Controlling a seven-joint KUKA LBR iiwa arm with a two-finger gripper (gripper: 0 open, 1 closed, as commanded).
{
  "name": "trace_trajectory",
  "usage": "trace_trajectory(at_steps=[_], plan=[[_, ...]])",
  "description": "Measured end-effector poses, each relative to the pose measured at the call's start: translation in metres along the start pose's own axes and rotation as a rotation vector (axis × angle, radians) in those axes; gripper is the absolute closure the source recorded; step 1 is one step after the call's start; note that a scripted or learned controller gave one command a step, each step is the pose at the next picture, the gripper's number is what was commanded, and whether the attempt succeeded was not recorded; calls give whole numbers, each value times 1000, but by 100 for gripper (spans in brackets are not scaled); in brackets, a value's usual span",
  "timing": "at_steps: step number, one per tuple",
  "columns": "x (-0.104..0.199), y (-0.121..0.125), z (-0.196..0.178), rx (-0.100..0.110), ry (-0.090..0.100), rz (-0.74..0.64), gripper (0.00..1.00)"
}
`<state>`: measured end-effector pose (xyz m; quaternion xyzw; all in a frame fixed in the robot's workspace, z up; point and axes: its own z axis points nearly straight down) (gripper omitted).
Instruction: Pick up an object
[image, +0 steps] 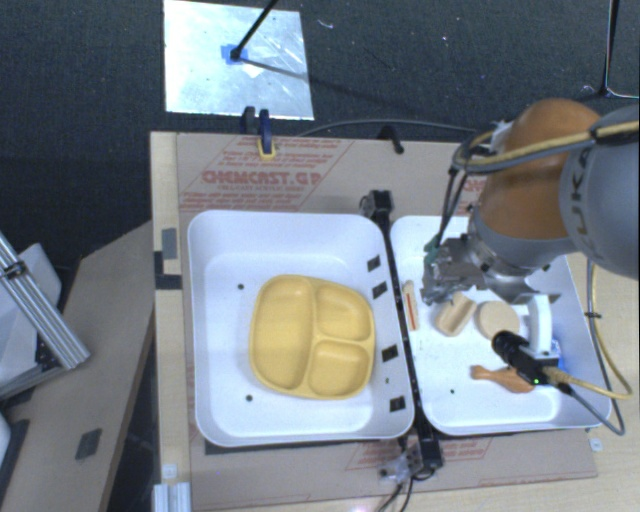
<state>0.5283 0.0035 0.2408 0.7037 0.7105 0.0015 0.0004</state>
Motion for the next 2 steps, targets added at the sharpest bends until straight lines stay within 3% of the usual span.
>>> trace_trajectory(at_steps=[2], plan=[[93, 6, 13, 1, 1, 0, 100]])
